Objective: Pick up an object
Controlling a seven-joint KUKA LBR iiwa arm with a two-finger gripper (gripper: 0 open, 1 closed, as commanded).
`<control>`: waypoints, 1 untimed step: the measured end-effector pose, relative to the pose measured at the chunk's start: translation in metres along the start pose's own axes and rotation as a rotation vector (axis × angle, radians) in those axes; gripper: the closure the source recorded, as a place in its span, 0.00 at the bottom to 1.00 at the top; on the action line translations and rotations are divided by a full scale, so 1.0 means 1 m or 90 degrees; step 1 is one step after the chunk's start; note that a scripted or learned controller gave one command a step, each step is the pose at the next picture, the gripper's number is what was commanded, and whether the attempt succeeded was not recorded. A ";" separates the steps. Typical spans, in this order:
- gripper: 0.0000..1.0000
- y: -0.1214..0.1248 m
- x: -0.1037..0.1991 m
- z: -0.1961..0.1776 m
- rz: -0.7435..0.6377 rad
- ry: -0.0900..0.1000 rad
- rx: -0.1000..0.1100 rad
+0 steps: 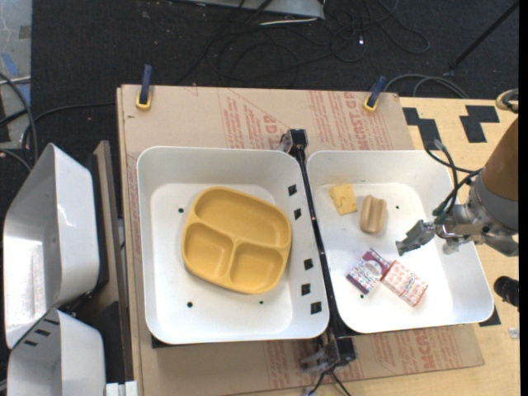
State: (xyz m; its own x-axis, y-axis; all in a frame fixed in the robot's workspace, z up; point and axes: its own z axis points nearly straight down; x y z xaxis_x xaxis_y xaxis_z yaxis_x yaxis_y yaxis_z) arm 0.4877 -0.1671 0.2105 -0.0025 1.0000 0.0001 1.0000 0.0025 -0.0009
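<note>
The right bin (462, 304) holds a yellow cheese wedge (344, 198), a tan bread roll (373, 214), a purple and white packet (368, 271) and a red and white carton (405, 283). My gripper (415, 239) reaches in from the right and hovers over the bin's right half, to the right of the roll and above the carton. Nothing shows between its fingers. A yellow divided plate (235, 239) lies in the left bin (157, 221).
The bins sit side by side on a cardboard-covered bench (247, 114) with black clips along the divide. White containers (49, 229) stand off the bench at the left. Cables lie on the dark floor behind.
</note>
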 end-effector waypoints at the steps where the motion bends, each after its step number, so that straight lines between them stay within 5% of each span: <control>1: 0.00 -0.009 0.002 0.060 0.003 0.001 0.003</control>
State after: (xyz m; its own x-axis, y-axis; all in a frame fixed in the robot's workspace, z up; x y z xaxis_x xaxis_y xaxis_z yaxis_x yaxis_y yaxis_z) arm 0.4786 -0.1653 0.1509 0.0029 1.0000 0.0020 1.0000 -0.0029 -0.0057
